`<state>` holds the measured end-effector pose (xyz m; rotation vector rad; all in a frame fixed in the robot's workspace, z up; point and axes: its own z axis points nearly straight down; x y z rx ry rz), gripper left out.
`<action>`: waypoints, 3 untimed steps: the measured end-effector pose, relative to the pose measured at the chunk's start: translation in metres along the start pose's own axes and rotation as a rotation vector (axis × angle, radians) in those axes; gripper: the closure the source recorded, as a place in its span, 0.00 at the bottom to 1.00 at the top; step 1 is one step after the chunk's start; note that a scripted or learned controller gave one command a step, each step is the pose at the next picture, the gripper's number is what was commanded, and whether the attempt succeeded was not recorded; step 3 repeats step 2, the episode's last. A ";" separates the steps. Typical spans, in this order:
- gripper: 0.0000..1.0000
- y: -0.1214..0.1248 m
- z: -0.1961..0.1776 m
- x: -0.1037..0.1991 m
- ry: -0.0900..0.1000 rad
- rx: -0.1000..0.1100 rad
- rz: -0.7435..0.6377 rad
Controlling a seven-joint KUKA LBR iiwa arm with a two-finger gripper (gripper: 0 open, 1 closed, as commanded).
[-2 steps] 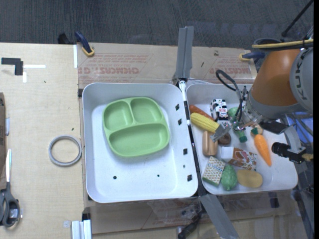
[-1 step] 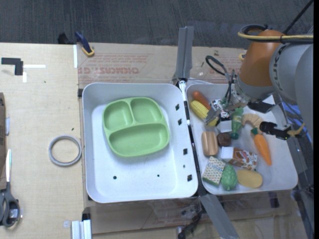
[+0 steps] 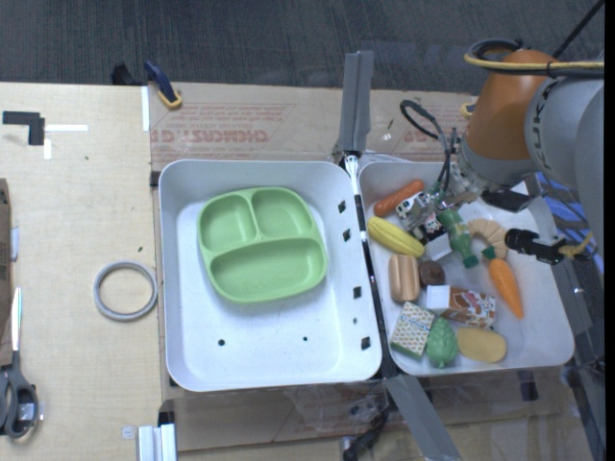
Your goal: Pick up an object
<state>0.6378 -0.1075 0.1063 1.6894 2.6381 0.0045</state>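
The right bin (image 3: pixel 548 349) holds several toy foods. Among them are an orange sausage (image 3: pixel 397 198), a yellow corn cob (image 3: pixel 394 236), a hot dog (image 3: pixel 405 277), a green bottle (image 3: pixel 462 241) and a carrot (image 3: pixel 506 287). Nearer the front lie a checkered box (image 3: pixel 413 327), a green fruit (image 3: pixel 442 342) and a yellow piece (image 3: pixel 482 346). My gripper (image 3: pixel 434 214) is low in the back of this bin, right over the clutter between the sausage, the corn and the bottle. Its dark tip merges with the items below, and I see nothing clearly held.
The left bin (image 3: pixel 183 353) carries a green divided plate (image 3: pixel 261 243). A grey post (image 3: pixel 356 104) rises where the bins meet. On the bench to the left are a tape ring (image 3: pixel 126 290), scissors (image 3: pixel 17 392) and a blue clamp (image 3: pixel 165 84).
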 end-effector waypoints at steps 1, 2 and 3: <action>1.00 0.012 -0.015 -0.024 0.005 0.009 0.044; 1.00 0.041 -0.086 0.036 0.004 0.007 0.049; 1.00 0.041 -0.086 0.036 0.004 0.007 0.049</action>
